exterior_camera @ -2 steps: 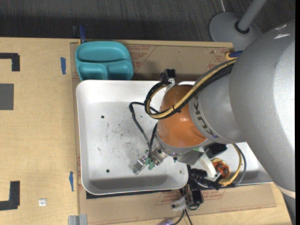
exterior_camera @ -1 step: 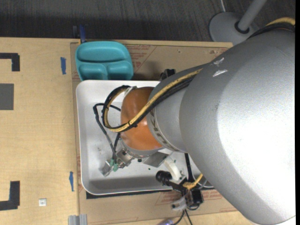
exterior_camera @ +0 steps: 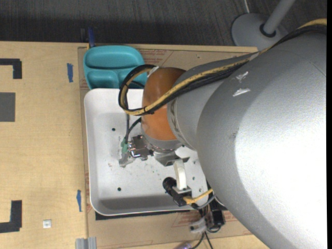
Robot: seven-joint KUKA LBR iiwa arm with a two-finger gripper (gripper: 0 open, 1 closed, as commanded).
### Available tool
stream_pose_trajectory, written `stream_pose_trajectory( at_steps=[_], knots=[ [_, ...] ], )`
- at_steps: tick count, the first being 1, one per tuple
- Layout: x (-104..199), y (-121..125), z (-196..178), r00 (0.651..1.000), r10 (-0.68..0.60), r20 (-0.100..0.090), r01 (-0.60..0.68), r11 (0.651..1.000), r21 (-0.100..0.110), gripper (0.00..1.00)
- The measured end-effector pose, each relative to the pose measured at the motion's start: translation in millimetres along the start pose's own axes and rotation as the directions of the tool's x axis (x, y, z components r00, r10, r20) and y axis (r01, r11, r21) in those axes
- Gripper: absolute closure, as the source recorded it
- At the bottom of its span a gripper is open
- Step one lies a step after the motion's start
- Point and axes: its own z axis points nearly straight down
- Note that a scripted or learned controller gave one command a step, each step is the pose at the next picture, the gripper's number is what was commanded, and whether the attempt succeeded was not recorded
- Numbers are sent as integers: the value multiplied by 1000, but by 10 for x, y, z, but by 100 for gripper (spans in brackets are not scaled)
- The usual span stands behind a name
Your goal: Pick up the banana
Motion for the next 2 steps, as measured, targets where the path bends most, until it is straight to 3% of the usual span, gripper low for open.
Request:
stream_pose_trajectory(
  at_steps=[1,2],
  knots=[
    [-263,-388,-444,993,119,0,-119,993,3,0],
    [39,-325,444,999,-36,-2,36,999,-2,0]
  ],
)
